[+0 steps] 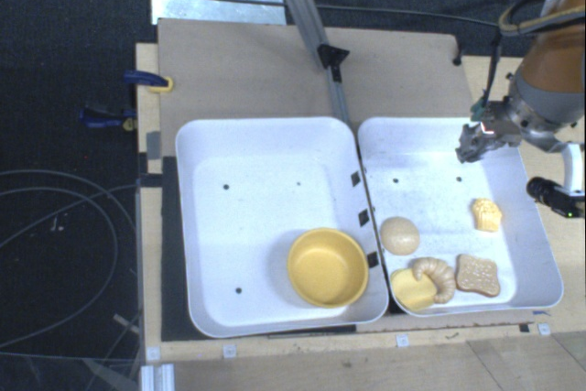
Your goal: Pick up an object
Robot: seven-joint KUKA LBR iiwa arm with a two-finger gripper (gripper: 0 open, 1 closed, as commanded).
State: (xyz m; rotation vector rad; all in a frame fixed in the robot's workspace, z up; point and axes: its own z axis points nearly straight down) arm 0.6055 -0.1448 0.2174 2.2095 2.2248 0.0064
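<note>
The toast slice, croissant and pale round bun cluster at the right bin's near edge, well below the gripper, whose opening I cannot tell, the small yellow piece lying nearest beneath it.

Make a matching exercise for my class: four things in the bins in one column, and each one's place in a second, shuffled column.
Things:
1. yellow bowl
2. toast slice
3. round beige bun
4. gripper

Places:
A. right bin, near corner on the right
B. above the right bin's far edge
C. left bin, near corner by the divide
D. right bin, beside the divide

Pairs: 1-C, 2-A, 3-D, 4-B
</note>
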